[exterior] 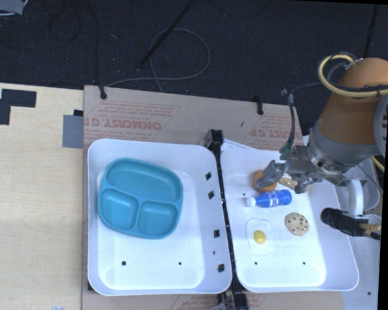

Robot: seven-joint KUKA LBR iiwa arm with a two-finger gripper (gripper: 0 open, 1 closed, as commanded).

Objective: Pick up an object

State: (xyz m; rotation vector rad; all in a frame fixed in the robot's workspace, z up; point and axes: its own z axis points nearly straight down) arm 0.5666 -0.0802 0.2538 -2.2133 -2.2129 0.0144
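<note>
The right bin (334, 274) holds a small blue bottle (271, 200) lying on its side, a round speckled cookie (296, 223), a toy fried egg (259, 235) and an orange-brown piece (264, 179) partly under the gripper. My gripper (286, 174) hangs low over the back of this bin. It is right beside the orange-brown piece and just behind the bottle. The grey arm with its orange band (358, 95) reaches in from the right. I see nothing clearly between the gripper's parts.
The left bin (147, 273) bears a blue divided plate (139, 197) in its back half. A black ridge (220, 211) separates the two bins. Brown cardboard (157, 119) lies under both, with pale bench to the left.
</note>
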